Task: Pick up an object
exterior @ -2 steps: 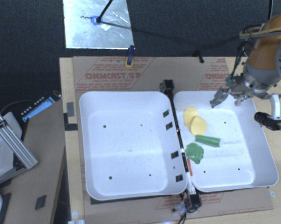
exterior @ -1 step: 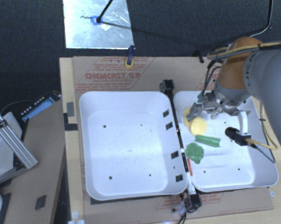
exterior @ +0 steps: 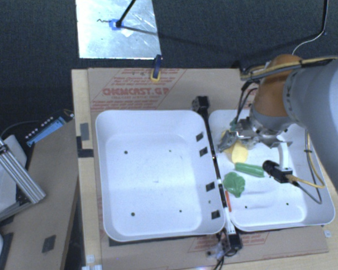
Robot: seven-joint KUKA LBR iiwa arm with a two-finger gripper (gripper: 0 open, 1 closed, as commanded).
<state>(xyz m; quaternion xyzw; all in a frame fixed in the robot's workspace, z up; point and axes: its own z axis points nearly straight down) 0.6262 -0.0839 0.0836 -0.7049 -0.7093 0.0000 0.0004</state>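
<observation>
Hovering at yellow object (exterior: 239,154) in right bin (exterior: 315,206) — gripper (exterior: 232,138) span indiscernible; risking nudging crowded green pieces (exterior: 240,176) — missing.

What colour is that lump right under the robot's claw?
Pale yellow, seen in the camera view, beside the gripper.

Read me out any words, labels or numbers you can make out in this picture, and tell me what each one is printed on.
"CHEMCAST G P": red print on the brown sheet under the bins, above the left bin; the last letters are uncertain.
More red print on the same sheet at its lower edge, below the right bin: too blurred to read.
Blue device at left has a row of small marks, too small to read.
</observation>
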